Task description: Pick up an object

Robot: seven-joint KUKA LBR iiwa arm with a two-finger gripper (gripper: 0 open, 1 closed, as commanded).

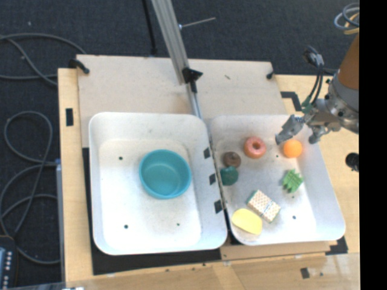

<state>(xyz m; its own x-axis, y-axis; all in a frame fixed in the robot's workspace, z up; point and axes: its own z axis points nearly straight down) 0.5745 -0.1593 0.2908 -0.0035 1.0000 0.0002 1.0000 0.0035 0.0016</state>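
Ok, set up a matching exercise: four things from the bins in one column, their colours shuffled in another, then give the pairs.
Things:
1. bowl
2. ring
3. ball
4. flat oval piece

Colours:
A. orange
B. yellow
C. teal
D. pink

Pairs: 1-C, 2-D, 3-A, 4-B
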